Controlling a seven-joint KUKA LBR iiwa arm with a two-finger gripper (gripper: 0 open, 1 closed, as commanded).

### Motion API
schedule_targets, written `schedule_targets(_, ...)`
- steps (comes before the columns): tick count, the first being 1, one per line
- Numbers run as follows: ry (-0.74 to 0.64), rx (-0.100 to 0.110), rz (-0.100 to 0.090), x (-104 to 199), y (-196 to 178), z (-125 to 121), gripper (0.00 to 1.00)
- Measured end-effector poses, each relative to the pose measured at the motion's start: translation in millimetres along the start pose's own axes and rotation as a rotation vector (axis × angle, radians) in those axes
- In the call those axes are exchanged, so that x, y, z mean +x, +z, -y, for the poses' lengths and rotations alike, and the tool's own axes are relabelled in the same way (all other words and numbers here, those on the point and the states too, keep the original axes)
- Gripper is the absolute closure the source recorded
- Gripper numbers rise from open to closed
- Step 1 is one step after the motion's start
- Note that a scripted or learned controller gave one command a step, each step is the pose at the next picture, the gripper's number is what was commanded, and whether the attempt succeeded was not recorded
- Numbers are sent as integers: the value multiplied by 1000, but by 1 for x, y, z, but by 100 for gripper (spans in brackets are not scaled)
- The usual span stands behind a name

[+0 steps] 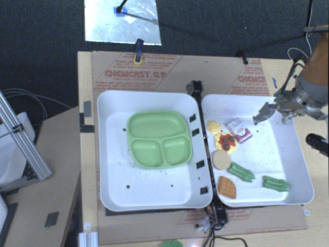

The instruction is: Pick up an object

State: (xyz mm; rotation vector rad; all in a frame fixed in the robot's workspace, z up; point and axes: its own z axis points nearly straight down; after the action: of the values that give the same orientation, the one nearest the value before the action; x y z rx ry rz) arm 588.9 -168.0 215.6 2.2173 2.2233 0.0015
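Camera view, glossy green three-part tray (pixel 158 139), metal pincer (pixel 258 117), crinkled packet (pixel 239 129)

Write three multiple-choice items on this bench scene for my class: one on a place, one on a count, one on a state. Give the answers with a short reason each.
1. Where does the green divided plate lie?
A. In the left bin
B. In the right bin
C. On the cardboard behind the bins

2. How many green toy vegetables lie in the right bin?
A. One
B. Two
C. Four

3. What is the state of the gripper?
A. Resting on the green plate
B. Gripping the waffle piece
C. Over the right bin's back part, clear of the toy food

Answers:
1. A: the plate sits in the middle of the left bin.
2. B: one green piece and another lie near the front.
3. C: it hangs right of the wrapped packet, touching none of the pieces.
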Motion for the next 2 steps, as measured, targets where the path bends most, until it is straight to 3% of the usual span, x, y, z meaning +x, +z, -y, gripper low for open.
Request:
schedule_targets(1,-4,3,-1,18,138,-6,0)
schedule_targets(2,-2,-4,0,17,120,-8,100)
